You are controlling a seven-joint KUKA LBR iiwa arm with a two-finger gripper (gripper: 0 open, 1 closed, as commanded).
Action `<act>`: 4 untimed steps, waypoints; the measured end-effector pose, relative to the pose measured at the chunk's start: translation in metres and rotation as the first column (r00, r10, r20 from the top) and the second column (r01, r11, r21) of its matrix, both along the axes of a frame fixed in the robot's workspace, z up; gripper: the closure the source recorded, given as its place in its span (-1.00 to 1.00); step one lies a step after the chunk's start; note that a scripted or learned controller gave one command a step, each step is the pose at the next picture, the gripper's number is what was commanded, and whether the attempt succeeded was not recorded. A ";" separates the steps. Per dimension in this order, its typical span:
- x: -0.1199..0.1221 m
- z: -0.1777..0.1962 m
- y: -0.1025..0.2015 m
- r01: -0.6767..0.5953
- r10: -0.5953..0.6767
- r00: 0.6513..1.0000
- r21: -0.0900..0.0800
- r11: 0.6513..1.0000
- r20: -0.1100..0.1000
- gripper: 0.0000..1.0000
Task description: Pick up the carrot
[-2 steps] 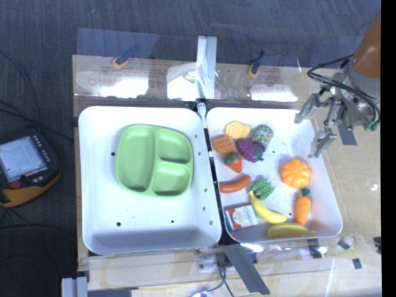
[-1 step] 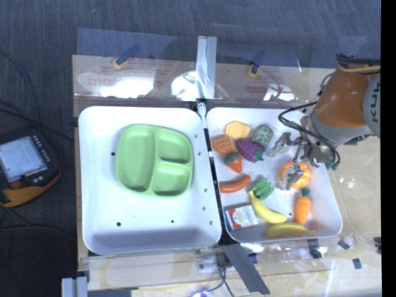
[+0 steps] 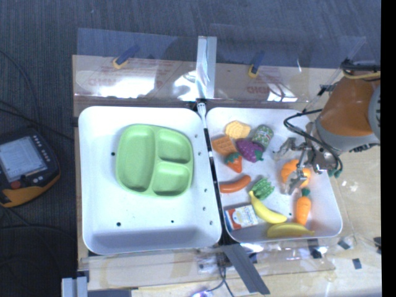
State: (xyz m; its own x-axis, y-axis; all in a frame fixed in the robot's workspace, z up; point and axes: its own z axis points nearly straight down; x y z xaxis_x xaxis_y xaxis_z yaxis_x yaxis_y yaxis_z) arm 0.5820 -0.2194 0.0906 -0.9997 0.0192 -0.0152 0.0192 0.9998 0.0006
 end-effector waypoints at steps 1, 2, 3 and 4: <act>0.003 0.012 0.001 -0.002 0.002 1.000 -0.004 1.000 0.007 1.00; 0.013 0.110 -0.003 -0.191 0.191 0.982 -0.006 0.982 -0.005 1.00; -0.078 0.002 -0.003 -0.225 0.225 0.974 -0.005 0.974 -0.003 1.00; -0.078 0.001 -0.004 -0.225 0.225 0.974 -0.008 0.974 -0.001 -1.00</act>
